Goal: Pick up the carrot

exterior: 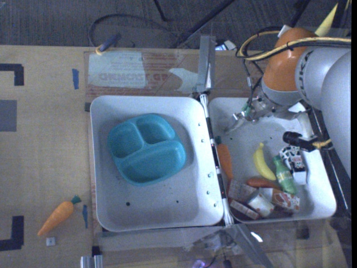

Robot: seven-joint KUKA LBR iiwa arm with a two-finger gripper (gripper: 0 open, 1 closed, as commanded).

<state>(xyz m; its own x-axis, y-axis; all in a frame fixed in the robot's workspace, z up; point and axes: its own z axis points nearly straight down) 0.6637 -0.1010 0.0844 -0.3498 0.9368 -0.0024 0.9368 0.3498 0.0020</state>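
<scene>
The arm enters from the right, its orange band above the far edge of the right bin (329, 197). The pincer (252, 111) hangs over that bin's far left part, with nothing visible between its tips; whether it is released or clenched cannot be told from this angle.

One carrot (225, 159) lies inside the right bin, along its left wall. Near it sit a banana (262, 162), a green bottle (284, 176), and some small cartons (262, 201) bunched toward the near edge.

A second carrot (57, 217) rests on the desk (39, 144) near its near left corner, well apart from both bins. The left bin (111, 214) holds a blue divided plate (146, 148).
</scene>
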